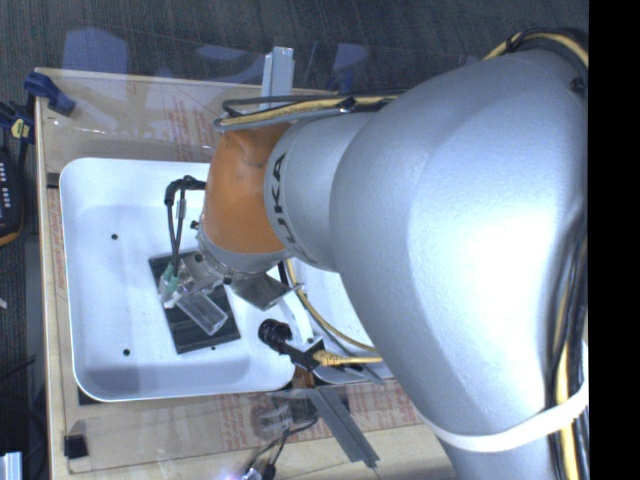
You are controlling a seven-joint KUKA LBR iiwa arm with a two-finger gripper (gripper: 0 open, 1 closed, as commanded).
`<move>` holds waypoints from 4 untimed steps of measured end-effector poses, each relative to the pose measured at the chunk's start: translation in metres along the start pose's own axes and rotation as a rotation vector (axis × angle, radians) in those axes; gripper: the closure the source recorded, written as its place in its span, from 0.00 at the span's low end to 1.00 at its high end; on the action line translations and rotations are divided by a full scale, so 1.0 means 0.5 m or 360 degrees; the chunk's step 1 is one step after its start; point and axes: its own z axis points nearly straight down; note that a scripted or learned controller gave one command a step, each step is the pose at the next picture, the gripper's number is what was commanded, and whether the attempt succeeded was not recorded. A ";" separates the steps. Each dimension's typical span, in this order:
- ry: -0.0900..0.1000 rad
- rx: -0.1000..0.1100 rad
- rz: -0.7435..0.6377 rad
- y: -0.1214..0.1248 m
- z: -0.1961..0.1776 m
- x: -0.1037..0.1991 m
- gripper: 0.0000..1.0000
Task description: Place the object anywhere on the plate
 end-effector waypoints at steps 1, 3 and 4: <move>0.0000 -0.0001 0.0000 0.000 0.000 0.000 0.00; 0.0003 -0.0001 0.0506 -0.004 0.089 0.128 1.00; -0.0003 -0.0011 -0.0244 -0.027 -0.014 0.023 1.00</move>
